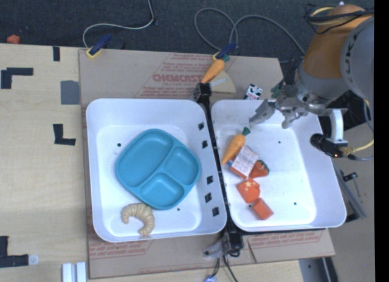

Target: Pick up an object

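In the right bin (pixel 316 214) lie a toy carrot (pixel 234 146), a small white-and-red packet (pixel 244 160), a red pepper-like piece (pixel 260 169) and two orange-red blocks (pixel 248 189) (pixel 262 208). My gripper (pixel 275 115) hangs over the bin's far part, up and to the right of the carrot. Its two grey fingers (pixel 262 113) are spread apart with nothing between them. In the left bin (pixel 97 153) a blue divided plate (pixel 158 168) sits beside a toy croissant (pixel 139 217).
A second toy carrot (pixel 213 69) and a small beige wedge (pixel 223 84) lie on the cardboard behind the bins, near a black-and-white object (pixel 254 92). Cables (pixel 237 28) loop across the dark floor at the back. A black divider strip (pixel 211 147) joins the bins.
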Action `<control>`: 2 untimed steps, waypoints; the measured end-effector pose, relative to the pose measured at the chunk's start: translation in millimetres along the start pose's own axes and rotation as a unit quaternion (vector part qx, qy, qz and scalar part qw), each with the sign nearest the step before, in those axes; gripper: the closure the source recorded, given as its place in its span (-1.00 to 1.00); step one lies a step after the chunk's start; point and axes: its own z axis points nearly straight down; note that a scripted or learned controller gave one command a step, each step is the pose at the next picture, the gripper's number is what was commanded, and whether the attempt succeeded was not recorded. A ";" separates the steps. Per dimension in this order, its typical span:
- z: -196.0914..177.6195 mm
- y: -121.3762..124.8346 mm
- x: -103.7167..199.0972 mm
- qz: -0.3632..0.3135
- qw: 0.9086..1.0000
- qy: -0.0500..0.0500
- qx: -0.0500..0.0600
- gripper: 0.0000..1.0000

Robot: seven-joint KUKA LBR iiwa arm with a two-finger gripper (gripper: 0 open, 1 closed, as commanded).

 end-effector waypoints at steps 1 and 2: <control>114.9 18.4 12.0 -0.001 1.000 0.000 -0.001 -1.00; 117.2 -1.9 34.7 0.000 1.000 -0.001 -0.002 -1.00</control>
